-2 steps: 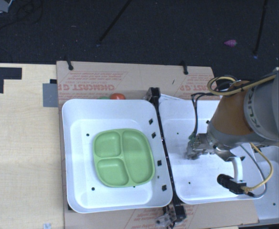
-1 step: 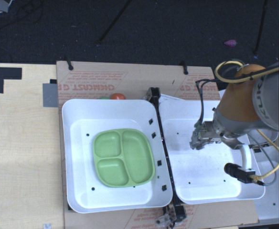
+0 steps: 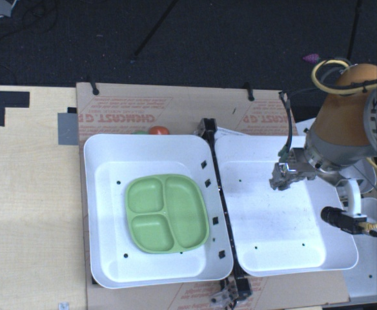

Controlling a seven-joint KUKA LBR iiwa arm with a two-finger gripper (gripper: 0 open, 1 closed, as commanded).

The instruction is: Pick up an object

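Green divided plate (image 3: 167, 213): smooth matt plastic. White bins (image 3: 104, 173): smooth plastic. Claw (image 3: 282, 178): dull grey metal.

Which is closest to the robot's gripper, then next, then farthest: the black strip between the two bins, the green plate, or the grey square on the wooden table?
Measured from the gripper over the right bin:
1. Black strip, between the bins, to its left.
2. Green divided plate, in the left bin.
3. Grey square, on the wooden table, far left.
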